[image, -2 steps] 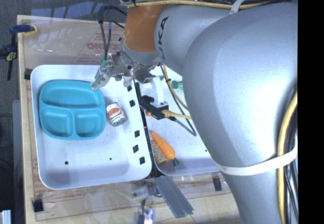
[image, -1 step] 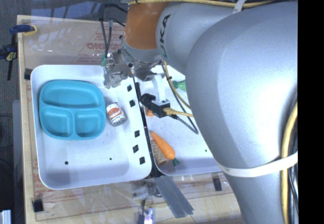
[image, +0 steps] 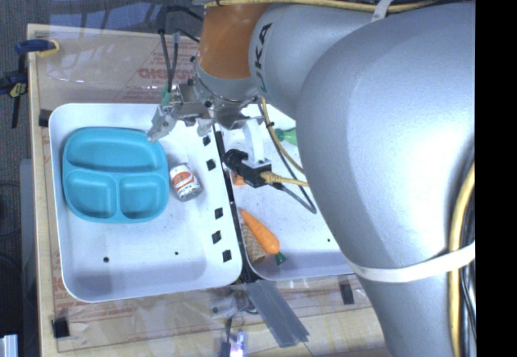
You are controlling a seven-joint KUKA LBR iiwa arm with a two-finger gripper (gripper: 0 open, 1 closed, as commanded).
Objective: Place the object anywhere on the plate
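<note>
A blue plate [image: 113, 174] with three compartments lies in the left part of the left bin [image: 137, 275]. A small can with a red and white label [image: 184, 182] lies on its side on the bin floor, just off the plate's right edge. My gripper [image: 179, 126] hangs over the back of the left bin, above the plate's far right corner and behind the can. It is open, with its fingers spread and nothing between them.
The right bin [image: 307, 266] holds an orange carrot [image: 261, 234] near the divider, a brown bristly thing [image: 257, 250] beside it and a green object [image: 285, 136] at the back. The arm's large grey body covers most of that bin. A black-marked ridge [image: 222, 210] divides the bins.
</note>
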